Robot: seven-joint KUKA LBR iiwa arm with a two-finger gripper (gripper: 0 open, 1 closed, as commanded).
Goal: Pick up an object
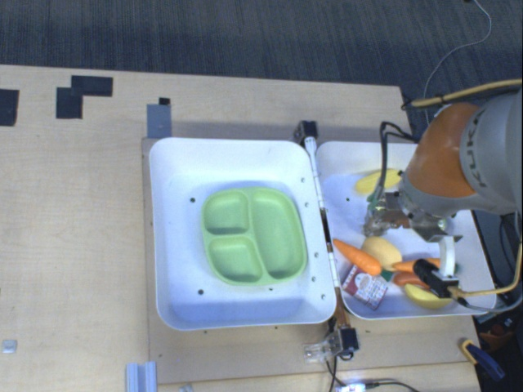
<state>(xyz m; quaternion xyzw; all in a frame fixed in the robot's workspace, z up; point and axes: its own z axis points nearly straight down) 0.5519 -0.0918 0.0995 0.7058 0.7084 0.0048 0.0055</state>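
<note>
Bench (73,243) of pale wood carries two white bins side by side; dark carpet lies beyond its far edge. The left bin (176,219) holds a green tray (253,235) with three compartments. In the right bin (339,194), the gripper (380,217) sits low over a yellow lemon (381,250), near a carrot (357,256), a red packet (365,287) whose writing is unreadable, and a banana (426,295) at the near edge. Whether it is apart or together, I cannot tell.
</note>
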